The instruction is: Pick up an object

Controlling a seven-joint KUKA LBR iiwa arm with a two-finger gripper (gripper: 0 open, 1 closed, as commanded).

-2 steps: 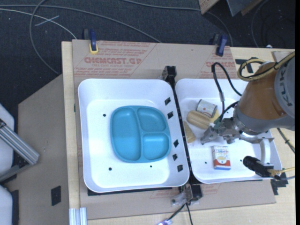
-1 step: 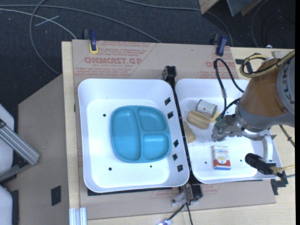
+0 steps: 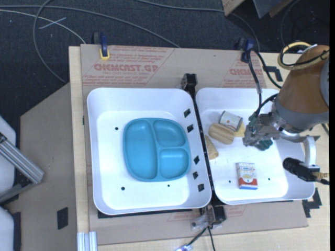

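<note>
The right-hand bin (image 3: 272, 190) holds the likely candidates. A small red-and-white box (image 3: 246, 175) lies flat toward the bin's lower middle, a short cylinder with a pale label (image 3: 230, 121) sits near the upper middle, and a tan wooden block (image 3: 222, 134) lies just below and left of that cylinder, with another tan piece (image 3: 211, 150) against the bin's left wall. The left-hand bin (image 3: 99, 140) carries a blue divided plate (image 3: 156, 148) at the centre of the frame's left half.

All of these look light. The wooden block is probably stiff and rough enough to grip well across its narrow width; the box is likely thin card that could crush, so its short sides are the better hold; the cylinder may roll or slip if pinched off-centre.

The end effector (image 3: 260, 133) sits low at the centre-right of the right-hand bin, to the right of the cylinder and block and above the box, near all three but apparently touching none. From this slant its tip is a dark, cluttered shape, so whether it is spread or closed cannot be told, and nothing is visibly held.
</note>
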